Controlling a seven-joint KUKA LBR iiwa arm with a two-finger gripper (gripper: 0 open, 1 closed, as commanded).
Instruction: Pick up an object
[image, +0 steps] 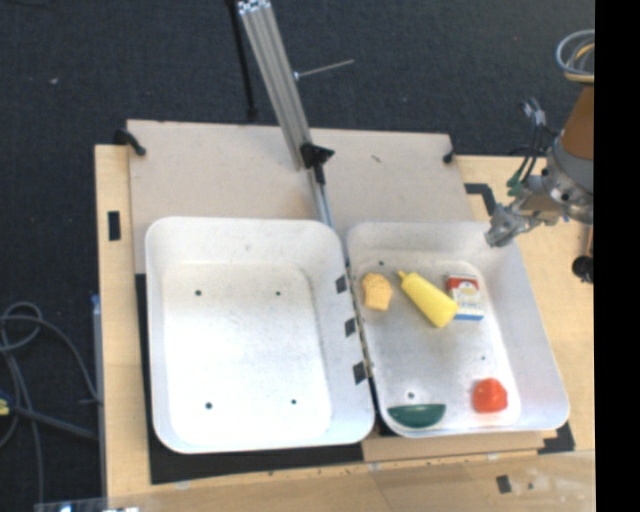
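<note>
From where I stand, the arm (572, 140) hangs at the far right, above the upper right corner of the right-hand bin (535, 330), and the gripper (500, 230) points down toward that corner's rim. It is too small and blurred for me to say how it is set; nothing appears to be held at its tip. All the candidates for picking sit in that right bin, presumably because it serves as the source and the left bin (240, 330) as the place to drop things. Nearest the gripper is a small red-and-white box (465, 297), lying flat just beside a yellow bottle-shaped piece (428, 298) that lies on its side at a slant across the bin's upper middle. A tan lump (376, 291) rests near the divider between the bins. Toward the front edge sit a red-orange round object (489, 396) and a dark green bowl-like piece (417, 413), tucked against the front wall. The objects lie mostly apart, which I judge leaves room to come down around any one; the box and the bottle crowd each other most.
</note>
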